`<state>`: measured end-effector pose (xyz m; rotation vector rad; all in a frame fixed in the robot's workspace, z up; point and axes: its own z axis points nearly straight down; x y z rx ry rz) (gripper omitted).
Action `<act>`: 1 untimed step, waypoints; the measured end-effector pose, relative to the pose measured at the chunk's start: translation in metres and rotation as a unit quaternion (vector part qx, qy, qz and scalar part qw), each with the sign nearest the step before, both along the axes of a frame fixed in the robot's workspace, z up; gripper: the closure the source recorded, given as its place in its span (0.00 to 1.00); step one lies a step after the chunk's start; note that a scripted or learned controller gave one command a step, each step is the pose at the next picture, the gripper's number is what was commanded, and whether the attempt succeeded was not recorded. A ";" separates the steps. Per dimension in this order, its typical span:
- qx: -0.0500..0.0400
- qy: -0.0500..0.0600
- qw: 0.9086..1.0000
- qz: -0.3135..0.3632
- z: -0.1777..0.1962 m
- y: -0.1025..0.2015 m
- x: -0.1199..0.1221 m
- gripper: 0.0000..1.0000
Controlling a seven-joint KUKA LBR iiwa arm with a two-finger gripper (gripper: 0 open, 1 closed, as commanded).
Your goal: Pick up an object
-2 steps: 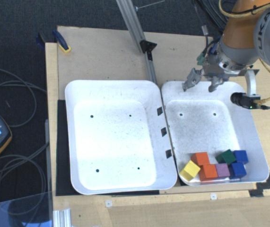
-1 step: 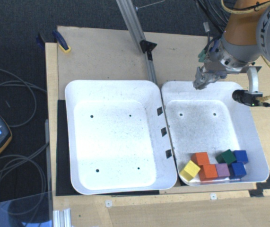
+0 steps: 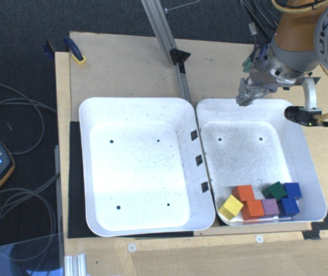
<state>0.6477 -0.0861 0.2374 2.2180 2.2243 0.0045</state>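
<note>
White bins sit side by side on the bench (image 3: 129, 56). Blocks (image 3: 261, 201) cluster at 5 o'clock in the right bin (image 3: 250, 154): yellow, two orange, purple, green, two blue, mostly touching. Claw (image 3: 247, 96) hovers over that bin's 12 o'clock rim, well apart from the blocks; its state cannot be determined. Left bin (image 3: 138, 165) adjoins.

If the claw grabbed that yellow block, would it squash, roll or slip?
Probably none. The yellow block looks like a rigid cube with flat faces, so it shouldn't roll. It sits tilted against the bin wall beside an orange block, so it may shift or twist when gripped.
</note>
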 end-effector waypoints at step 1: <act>0.000 -0.001 1.000 0.000 0.011 0.000 0.001 1.00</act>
